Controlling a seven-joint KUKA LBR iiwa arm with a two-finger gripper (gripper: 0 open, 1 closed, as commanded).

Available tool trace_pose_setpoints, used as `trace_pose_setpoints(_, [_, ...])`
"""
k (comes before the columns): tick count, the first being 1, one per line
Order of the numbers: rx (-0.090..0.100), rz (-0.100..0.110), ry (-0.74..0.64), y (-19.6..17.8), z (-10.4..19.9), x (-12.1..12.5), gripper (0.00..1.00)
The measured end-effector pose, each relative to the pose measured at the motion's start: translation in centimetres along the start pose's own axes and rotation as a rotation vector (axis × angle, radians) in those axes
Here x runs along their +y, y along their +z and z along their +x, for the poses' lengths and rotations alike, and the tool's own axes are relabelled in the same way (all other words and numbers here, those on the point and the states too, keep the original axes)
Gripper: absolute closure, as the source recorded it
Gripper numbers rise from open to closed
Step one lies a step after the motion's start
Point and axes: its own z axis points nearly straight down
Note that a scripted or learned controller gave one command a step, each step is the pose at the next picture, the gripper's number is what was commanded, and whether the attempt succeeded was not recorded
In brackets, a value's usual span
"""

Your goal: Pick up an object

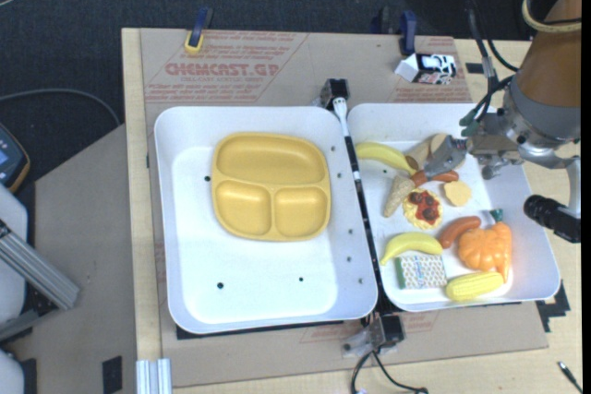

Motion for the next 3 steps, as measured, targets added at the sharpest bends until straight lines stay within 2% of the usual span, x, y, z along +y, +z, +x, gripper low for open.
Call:
trace_pose_setpoints(1, [-0.001,-0.011,-0.002,-0.5,0.0,0.2,0.0])
trace_pose_setpoints(3, [0.0,-0.005,-0.002,8.9,0.1,1.7,0.0])
